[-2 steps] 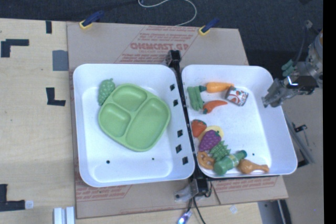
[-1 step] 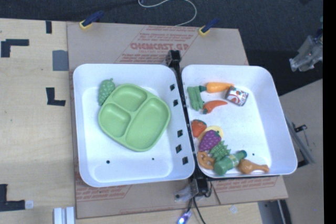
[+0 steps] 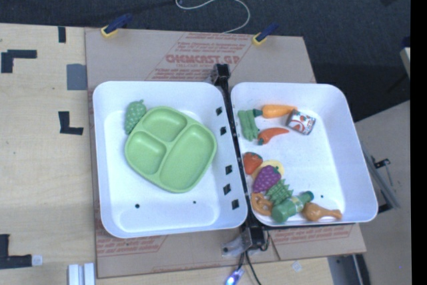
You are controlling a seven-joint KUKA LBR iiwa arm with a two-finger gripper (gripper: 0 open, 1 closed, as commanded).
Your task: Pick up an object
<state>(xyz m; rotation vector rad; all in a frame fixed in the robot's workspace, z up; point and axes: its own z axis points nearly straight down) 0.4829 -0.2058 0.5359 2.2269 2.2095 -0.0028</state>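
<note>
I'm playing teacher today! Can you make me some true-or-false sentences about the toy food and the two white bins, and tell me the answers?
1. The green divided plate lies in the left bin. True.
2. The green grapes sit in the right bin. False: they lie in the left bin, beside the plate's upper left edge.
3. The small can lies next to the carrot. True.
4. The purple grapes rest on the green plate. False: they are in the right bin, near its left wall.
5. The plate has food in its compartments. False: all its compartments are bare.
</note>
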